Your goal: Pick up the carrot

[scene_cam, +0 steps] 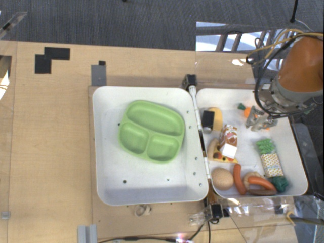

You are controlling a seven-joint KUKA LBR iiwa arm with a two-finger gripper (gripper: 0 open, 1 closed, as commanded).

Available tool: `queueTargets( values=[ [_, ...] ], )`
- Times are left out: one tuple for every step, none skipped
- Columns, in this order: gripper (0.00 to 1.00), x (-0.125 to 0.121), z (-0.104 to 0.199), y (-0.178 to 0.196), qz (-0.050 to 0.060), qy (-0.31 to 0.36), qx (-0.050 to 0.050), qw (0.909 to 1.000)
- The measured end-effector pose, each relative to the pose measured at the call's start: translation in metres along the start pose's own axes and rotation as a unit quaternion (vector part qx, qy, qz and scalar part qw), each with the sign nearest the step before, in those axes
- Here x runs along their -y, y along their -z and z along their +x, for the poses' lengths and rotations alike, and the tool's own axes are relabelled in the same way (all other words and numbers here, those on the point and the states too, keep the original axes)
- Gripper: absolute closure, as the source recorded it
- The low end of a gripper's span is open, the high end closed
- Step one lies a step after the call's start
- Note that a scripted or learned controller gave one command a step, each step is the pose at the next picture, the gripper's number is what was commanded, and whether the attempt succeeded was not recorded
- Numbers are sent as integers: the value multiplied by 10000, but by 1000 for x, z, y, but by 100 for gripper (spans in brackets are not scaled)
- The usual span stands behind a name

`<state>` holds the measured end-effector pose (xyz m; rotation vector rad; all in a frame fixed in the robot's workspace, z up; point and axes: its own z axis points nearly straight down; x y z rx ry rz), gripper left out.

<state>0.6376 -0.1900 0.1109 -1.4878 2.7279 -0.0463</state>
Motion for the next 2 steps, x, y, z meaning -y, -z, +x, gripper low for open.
queueTargets(
  values=[
    [0,0,0,0,-3,-1,1,10000],
    [0,0,-5,-16,-74,280,-27,9996]
  ],
)
